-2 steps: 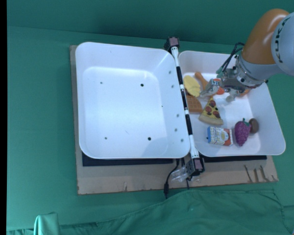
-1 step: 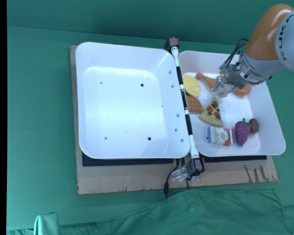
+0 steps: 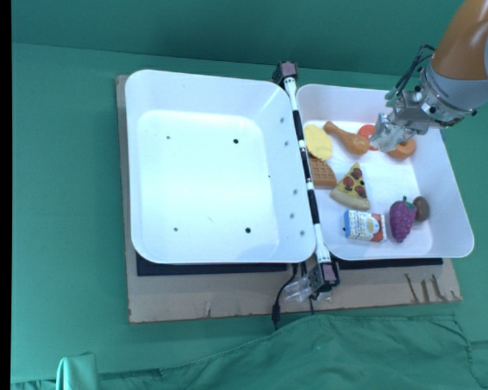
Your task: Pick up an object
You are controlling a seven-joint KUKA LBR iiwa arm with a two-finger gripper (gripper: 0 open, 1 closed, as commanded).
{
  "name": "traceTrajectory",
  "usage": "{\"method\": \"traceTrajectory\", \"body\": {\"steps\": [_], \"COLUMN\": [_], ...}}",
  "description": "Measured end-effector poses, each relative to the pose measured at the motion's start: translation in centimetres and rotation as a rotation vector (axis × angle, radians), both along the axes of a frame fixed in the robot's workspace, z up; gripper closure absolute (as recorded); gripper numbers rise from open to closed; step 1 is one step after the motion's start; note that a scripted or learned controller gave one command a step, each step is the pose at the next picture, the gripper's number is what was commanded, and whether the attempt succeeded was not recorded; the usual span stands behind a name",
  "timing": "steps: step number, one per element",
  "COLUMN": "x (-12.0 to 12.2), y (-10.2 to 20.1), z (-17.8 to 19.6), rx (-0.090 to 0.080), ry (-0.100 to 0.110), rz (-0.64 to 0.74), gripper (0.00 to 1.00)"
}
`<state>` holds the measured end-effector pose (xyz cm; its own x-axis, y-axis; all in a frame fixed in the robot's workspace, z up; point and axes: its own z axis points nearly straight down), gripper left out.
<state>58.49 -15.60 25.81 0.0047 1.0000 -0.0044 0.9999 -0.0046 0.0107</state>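
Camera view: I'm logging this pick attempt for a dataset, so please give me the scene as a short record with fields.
arm: KUKA iiwa arm, reaching in from the right
gripper: low over the right bin's far part, beside the chicken drumstick and a red item
right bin: also holds a yellow toy, waffle piece, pizza slice, small carton, purple grapes, brown item
left bin: white, dark specks on its floor
held: nothing seen between the fingers

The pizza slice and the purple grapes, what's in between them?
Nothing sits there. In the camera view, bare white bin floor separates the pizza slice from the purple grapes; the little carton lies just below that gap.
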Motion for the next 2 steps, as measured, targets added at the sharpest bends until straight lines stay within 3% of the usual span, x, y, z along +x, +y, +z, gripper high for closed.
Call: {"method": "traceTrajectory", "body": {"steps": [2], "x": [0.1], "y": [0.0], "z": [11.1], "rx": [0.000], "ry": [-0.002], "rz": [0.002], "gripper": [1.00]}}
